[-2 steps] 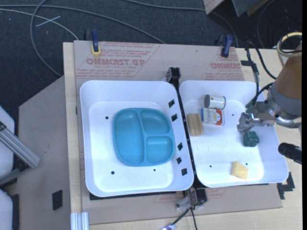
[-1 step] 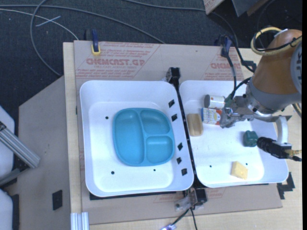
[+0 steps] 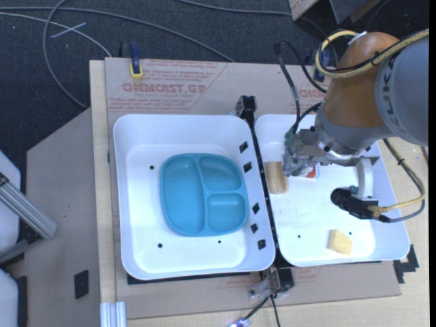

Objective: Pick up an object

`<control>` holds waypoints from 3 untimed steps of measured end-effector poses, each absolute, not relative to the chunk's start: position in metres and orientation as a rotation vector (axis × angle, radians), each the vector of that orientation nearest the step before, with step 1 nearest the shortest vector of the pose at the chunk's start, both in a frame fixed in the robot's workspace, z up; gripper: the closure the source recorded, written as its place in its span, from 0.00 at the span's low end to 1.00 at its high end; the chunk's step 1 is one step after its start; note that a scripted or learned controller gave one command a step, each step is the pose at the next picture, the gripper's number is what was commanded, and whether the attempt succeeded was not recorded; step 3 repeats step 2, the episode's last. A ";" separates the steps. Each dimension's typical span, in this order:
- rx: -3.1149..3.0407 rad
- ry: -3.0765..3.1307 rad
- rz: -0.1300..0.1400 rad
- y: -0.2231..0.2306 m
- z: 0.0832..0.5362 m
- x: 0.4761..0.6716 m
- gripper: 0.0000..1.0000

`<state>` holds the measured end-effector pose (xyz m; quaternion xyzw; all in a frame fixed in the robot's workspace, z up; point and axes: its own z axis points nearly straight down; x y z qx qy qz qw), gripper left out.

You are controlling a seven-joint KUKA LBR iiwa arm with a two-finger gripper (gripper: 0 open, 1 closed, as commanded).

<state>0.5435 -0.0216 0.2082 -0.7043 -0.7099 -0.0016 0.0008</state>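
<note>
Tan block [image 3: 276, 178] lies in the right bin [image 3: 381, 254], at the left side of it, just beside the wall that this bin shares with the left bin [image 3: 136, 247]. It is a small oblong piece. Its long axis runs from the far side of the bench to the near side, almost parallel to that wall, and it lies flat on the white floor. Its far end points to the back rim of the bin and its near end points to the camera side.

The gripper [image 3: 294, 163] hangs over the same bin, just beside the block on its right and a little toward the far end of it. From this slanted view I cannot tell if the gripper is wide or narrow, and I cannot tell if it touches the block. Nothing can be seen held in it. The grey arm [image 3: 402, 94] with the orange band [image 3: 357, 63] comes in from the right, above the back part of the bin.

A small red and white thing [image 3: 313, 173] shows partly under the gripper on its right side. A yellow piece [image 3: 340, 241] lies near the front rim of the right bin, well apart from the block.

In the left bin a blue divided plate [image 3: 204, 193] lies near the middle, with three compartments. Both bins stand on a cardboard sheet [image 3: 170, 80].
</note>
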 end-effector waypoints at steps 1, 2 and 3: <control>-2.213 -2.228 -0.003 0.027 0.204 0.553 1.00; -2.214 -2.228 -0.006 0.076 0.222 0.562 1.00; -2.214 -2.228 -0.006 0.076 0.222 0.562 1.00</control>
